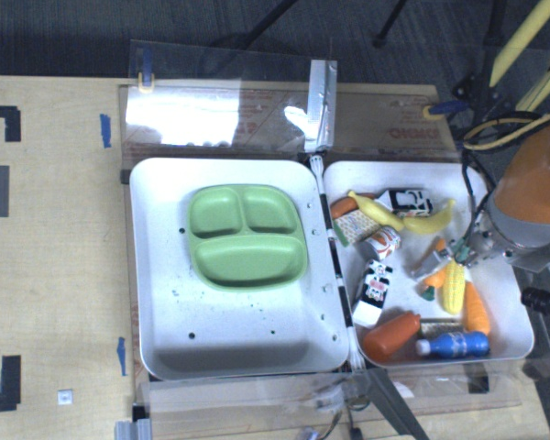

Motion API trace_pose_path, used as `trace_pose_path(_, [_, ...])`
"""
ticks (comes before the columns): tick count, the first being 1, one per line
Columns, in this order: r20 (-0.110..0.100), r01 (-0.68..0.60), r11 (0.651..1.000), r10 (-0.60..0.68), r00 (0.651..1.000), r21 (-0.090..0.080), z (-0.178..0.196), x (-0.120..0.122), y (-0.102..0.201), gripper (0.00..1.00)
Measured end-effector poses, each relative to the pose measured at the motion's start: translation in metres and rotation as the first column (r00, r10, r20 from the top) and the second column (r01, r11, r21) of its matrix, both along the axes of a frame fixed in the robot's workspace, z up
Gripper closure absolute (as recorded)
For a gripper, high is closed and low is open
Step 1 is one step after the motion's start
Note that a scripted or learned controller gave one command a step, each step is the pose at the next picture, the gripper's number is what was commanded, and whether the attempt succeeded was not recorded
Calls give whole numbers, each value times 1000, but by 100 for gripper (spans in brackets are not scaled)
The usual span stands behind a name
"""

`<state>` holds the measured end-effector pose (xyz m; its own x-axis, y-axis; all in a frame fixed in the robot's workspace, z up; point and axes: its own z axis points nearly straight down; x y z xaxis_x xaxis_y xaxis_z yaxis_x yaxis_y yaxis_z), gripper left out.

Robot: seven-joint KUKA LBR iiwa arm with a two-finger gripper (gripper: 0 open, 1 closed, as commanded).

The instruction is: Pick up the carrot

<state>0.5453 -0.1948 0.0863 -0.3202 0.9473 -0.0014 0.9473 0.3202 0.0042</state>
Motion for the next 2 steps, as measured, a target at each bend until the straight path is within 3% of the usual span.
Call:
trace_pose_path(1, [5, 5, 1000, -5, 1000, -1, 11, 1, -2, 100])
trace_pose_path(2, [-1, -89, 996, 89, 996, -2, 136, 70, 28, 100])
